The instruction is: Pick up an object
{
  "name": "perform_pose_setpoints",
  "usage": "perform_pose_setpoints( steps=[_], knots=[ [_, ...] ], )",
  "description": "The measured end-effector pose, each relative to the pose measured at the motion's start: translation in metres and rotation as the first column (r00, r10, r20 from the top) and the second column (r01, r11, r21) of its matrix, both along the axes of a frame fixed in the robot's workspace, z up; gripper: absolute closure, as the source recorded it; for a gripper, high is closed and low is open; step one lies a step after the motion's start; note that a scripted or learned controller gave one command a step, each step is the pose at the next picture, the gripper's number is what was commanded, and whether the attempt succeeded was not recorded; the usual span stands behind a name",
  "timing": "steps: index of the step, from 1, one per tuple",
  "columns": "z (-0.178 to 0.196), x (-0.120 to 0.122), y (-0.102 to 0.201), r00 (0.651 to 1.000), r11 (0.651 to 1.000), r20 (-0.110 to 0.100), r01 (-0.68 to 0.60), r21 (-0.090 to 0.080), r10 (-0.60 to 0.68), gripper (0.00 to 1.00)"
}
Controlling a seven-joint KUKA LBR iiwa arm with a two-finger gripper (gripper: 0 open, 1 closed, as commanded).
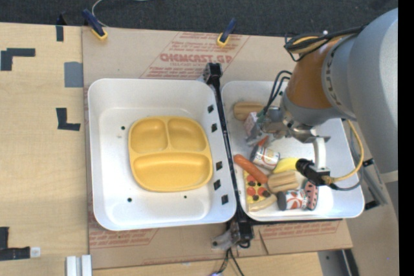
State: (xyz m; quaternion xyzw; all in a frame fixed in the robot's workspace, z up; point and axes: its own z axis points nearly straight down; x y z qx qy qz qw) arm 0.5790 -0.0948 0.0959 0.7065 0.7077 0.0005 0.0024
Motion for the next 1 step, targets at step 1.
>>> perform_pose_setpoints(
  steps=[1],
  knots=[
    [0.0884,-0.0578,0.0668,1.000,1.000,-0.005,-0.001,0.004,0.001,1.00]
  ],
)
